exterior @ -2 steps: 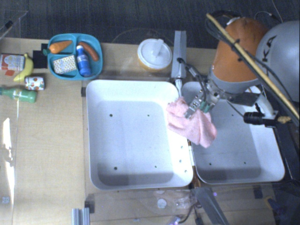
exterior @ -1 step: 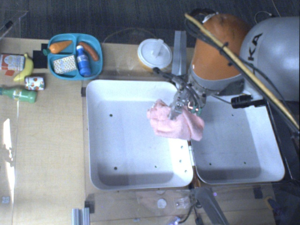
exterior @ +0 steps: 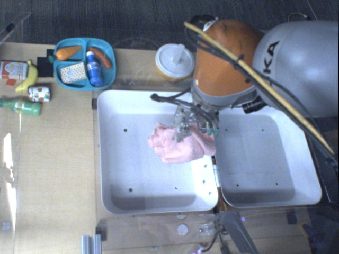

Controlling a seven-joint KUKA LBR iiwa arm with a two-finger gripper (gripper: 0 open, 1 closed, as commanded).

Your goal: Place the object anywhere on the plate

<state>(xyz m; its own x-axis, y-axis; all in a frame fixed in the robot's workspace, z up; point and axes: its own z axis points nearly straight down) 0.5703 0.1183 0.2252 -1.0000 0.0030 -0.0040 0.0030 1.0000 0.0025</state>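
A pale pink, flat, uneven-edged item (exterior: 175, 146) lies in the left white bin (exterior: 127, 157), toward its right side; I cannot tell whether it is a plate or a cloth. My gripper (exterior: 186, 126) hangs straight down from the orange wrist band (exterior: 225, 57), right over the pink item's upper edge and touching or nearly touching it. The wrist hides what lies directly below it. A small teal bit (exterior: 212, 133) peeks out beside the gripper at the bins' shared wall.
The right white bin (exterior: 265, 157) sits under the arm. Behind the bins stand a white lidded cup (exterior: 174, 61) and a blue divided tray (exterior: 85, 62) with toy food. A banana (exterior: 29, 77), a small can (exterior: 39, 93) and a green bottle (exterior: 21, 107) lie at far left.
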